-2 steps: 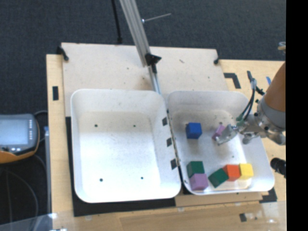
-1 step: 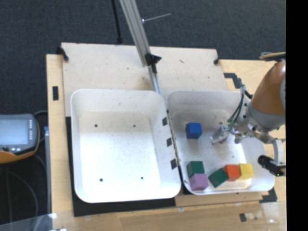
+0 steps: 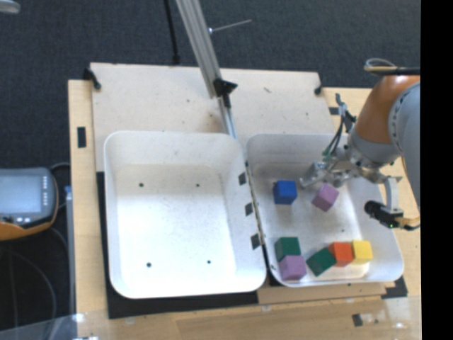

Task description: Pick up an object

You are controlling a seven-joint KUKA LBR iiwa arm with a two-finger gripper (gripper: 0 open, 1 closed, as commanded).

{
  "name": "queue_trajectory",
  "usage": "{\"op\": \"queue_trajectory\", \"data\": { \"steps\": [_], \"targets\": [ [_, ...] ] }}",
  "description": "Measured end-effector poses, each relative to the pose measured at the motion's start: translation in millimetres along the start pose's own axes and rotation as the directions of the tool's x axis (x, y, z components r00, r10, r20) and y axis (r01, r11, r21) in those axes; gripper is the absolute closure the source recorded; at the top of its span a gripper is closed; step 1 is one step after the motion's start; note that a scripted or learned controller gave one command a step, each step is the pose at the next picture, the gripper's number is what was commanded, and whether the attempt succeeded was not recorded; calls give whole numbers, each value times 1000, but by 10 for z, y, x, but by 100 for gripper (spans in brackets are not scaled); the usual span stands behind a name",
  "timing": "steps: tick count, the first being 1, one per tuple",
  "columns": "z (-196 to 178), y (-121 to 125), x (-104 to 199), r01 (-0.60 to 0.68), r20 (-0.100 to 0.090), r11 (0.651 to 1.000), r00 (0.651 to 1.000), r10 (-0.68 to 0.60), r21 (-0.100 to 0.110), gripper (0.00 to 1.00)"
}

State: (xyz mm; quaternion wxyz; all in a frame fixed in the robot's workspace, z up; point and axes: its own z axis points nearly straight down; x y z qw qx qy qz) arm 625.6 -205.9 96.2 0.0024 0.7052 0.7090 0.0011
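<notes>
Over the right bin (image 3: 396, 261) we saw the gripper (image 3: 322, 179) hanging just above a tilted purple cube (image 3: 325, 197), beside the blue cube (image 3: 284, 192), apparently lined up for a grasp, though how it was set we could not tell.

You see smooth white plastic bins (image 3: 177, 147), a pale wooden bench (image 3: 156, 91) with a matt finish, and a ribbed metal rail (image 3: 198, 41).

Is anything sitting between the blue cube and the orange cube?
No, the camera view shows bare white bin floor between the small blue cube and small orange cube.
</notes>
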Motion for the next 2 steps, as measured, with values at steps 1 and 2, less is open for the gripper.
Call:
{"op": "queue_trajectory", "data": {
  "steps": [1,2],
  "targets": [
    [-11,-10,471,0,-1,1000,1000,0,4,0],
    [-13,296,937,2,-3,1000,1000,-2,1,0]
  ]
}}
